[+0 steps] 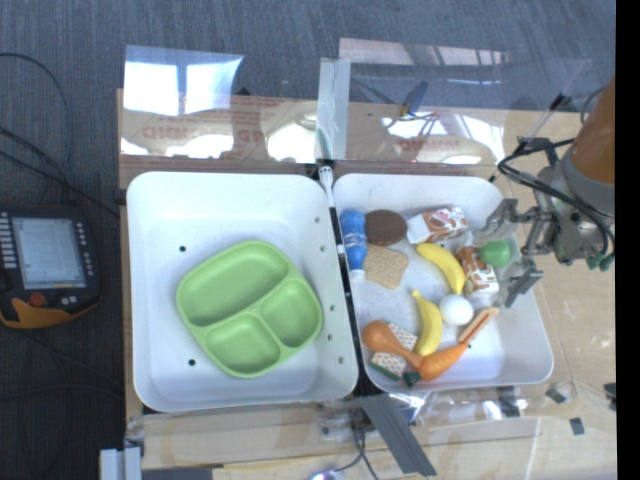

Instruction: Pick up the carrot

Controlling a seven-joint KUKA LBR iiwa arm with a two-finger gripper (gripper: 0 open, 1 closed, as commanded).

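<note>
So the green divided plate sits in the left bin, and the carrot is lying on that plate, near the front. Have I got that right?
Not quite. The green divided plate does sit in the left bin, but the carrot is not on it. The camera view shows the carrot in the right bin, near its front edge, among the bananas and other toy food.

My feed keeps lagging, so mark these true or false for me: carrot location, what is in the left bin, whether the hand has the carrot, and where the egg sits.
1. The carrot lies in the right bin. True.
2. The green divided plate sits in the right bin. False: it is in the left bin.
3. The hand holds the carrot. False: the hand is above the bin's right side, apart from the carrot.
4. The white egg lies beside a banana. True.
</note>
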